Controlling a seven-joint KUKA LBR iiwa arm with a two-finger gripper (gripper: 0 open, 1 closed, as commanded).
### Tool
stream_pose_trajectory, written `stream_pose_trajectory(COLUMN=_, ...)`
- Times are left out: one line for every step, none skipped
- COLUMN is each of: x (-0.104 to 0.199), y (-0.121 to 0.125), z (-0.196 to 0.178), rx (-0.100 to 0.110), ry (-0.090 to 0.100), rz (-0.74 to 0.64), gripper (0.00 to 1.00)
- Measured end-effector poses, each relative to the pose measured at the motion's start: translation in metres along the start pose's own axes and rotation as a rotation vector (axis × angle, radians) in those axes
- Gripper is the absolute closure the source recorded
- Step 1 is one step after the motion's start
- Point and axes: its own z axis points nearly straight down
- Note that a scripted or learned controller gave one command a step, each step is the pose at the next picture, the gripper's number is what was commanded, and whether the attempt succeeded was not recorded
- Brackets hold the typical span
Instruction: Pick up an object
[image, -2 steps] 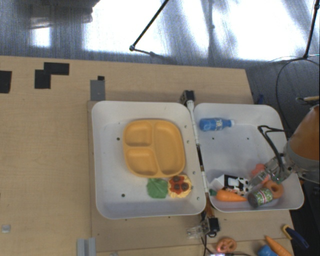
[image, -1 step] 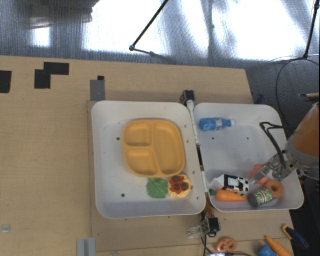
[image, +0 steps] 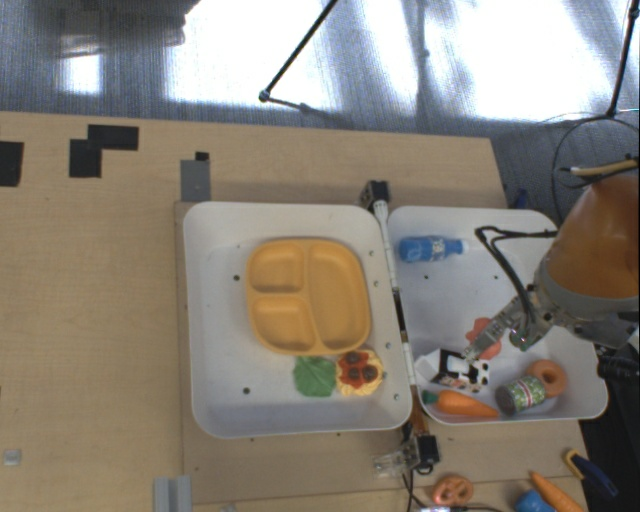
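A tan tabletop (image: 90, 330) carried 2 white bins at frame center. The left bin (image: 215, 330) held a yellow divided plate (image: 305, 295), a green leaf toy (image: 315, 376) and a small pizza toy (image: 360, 372). In the right bin (image: 450, 290), the arm's jaws (image: 478, 345) hovered over a red object (image: 482, 328), their spread impossible to tell. Nearby lay a blue bottle (image: 430, 248), carrot (image: 465, 404), can (image: 522, 393) and donut (image: 549, 378).
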Motion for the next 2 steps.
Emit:
stream_pose_trajectory(x=0.047, y=0.026, z=-0.039, rx=0.001, ry=0.0, rz=0.212, gripper=1.0)
stream_pose_trajectory(x=0.071, y=0.047, z=-0.058, rx=0.001, ry=0.001, rz=0.462, gripper=1.0)
